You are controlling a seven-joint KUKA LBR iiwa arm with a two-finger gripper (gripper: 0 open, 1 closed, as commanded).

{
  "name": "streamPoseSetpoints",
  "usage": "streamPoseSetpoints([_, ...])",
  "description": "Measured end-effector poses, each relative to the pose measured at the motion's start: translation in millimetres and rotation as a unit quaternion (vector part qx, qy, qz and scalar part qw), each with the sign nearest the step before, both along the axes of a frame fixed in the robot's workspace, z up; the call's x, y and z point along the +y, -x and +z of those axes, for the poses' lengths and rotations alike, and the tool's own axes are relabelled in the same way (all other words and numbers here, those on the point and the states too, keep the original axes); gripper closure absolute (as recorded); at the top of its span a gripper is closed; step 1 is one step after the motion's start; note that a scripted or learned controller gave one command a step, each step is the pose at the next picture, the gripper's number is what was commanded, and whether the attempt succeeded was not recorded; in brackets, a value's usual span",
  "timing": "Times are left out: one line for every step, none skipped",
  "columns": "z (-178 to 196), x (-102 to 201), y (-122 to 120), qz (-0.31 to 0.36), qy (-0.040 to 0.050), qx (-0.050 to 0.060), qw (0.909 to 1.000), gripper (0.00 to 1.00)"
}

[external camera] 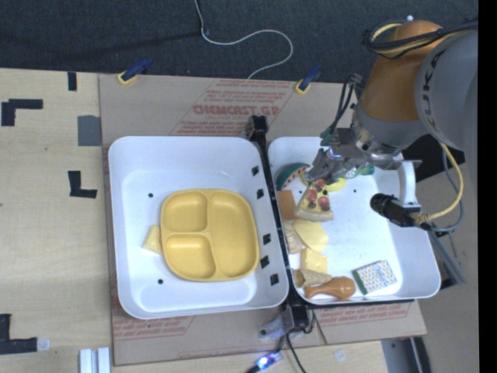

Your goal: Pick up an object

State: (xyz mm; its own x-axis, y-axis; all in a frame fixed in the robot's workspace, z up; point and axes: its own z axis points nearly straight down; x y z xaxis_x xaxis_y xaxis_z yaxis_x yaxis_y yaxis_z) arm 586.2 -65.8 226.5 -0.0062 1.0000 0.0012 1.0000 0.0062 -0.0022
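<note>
At the near edge of the right bin (pixel 411 286) lie a brown drumstick-shaped toy (pixel 330 288) and a small patterned packet (pixel 373 276), well apart from the tool. Farther in, pale yellow wedges (pixel 311 235) pile against the bin's left wall. Just beyond them sits the pizza slice (pixel 317 201), its long axis running near to far, the point toward the far side. The gripper (pixel 322 179) hangs directly at that far tip, so the slice lies just nearward and below it; whether it is clenched or released I cannot tell. In the left bin (pixel 132 169) rests a yellow divided plate (pixel 210 234).
</note>
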Motion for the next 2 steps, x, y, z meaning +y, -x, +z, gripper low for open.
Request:
streamPoseSetpoints([5.6, 48.5, 32.6, 0.000, 0.0000, 0.001, 1.0000, 1.00])
streamPoseSetpoints([-10.7, 66.9, 44.7, -0.002, 0.0009, 0.001, 1.0000, 1.00])
